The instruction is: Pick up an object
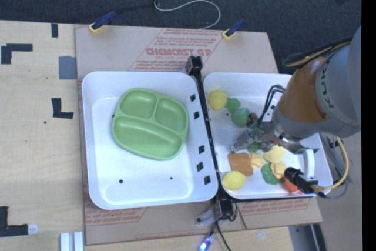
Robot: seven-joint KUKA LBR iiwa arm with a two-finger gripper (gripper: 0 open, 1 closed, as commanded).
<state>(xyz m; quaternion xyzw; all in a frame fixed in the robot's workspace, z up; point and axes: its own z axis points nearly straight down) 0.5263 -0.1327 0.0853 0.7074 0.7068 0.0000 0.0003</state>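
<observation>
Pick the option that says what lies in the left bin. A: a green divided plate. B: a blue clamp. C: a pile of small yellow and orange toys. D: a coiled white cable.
A: the green divided plate lies inside the left bin, while the small yellow and orange pieces sit in the right bin under the gripper.

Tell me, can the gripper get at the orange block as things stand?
Probably yes. The gripper sits low in the right bin, just above the orange block, whose top is uncovered, though a yellow ball crowds it.
</observation>
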